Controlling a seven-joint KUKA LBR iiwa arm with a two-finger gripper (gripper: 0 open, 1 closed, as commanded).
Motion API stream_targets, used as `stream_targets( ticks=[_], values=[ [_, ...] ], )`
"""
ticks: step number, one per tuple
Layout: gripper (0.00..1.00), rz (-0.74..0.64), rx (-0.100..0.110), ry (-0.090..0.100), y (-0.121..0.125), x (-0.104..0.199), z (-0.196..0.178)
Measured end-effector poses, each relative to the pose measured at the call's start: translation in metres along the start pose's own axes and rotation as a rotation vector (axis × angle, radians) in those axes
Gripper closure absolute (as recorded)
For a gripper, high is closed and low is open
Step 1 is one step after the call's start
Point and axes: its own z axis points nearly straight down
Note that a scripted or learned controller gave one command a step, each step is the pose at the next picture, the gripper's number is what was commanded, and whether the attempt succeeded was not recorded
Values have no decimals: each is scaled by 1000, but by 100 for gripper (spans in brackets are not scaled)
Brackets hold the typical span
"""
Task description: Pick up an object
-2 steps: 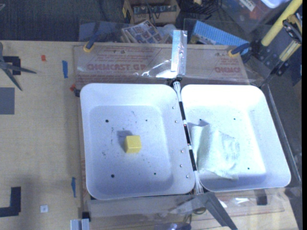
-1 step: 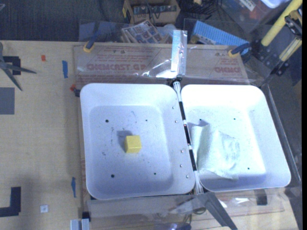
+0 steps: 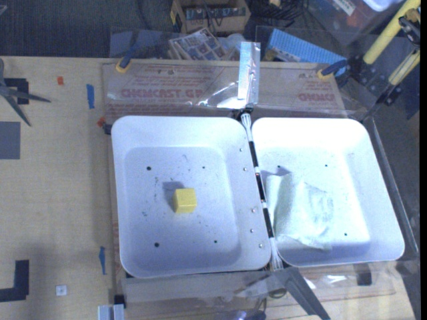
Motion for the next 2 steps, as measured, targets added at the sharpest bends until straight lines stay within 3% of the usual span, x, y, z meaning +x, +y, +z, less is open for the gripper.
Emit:
stream_targets(
  ticks=[2],
  values=[
    [100, -9, -3, 3, -3, 3, -21]
  ],
)
